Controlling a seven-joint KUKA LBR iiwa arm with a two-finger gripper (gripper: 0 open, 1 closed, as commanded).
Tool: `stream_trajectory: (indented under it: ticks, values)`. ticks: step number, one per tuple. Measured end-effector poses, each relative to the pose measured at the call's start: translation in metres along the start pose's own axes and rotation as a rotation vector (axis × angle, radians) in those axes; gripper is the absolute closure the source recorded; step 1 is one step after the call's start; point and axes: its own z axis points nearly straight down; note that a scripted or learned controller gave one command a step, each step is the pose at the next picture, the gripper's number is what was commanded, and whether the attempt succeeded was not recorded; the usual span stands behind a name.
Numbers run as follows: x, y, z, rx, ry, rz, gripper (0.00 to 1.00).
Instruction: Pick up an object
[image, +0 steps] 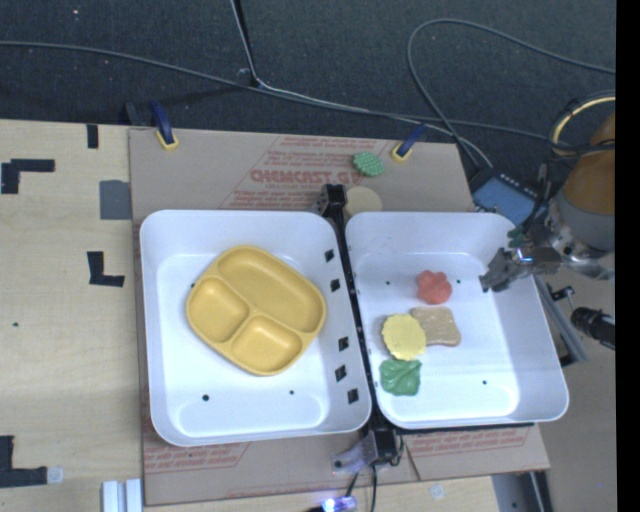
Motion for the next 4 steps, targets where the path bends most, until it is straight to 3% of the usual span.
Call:
stream_trajectory:
  ticks: [1,3,4]
  values:
    - [0.047,0.02,0.009,0.005,0.002,-0.004,1.0]
    - [0.145,0.044,-0.011,0.005,0.003,-0.004,1.0]
    - [0.193,0.061,0.001,0.006,0.002,-0.004,1.0]
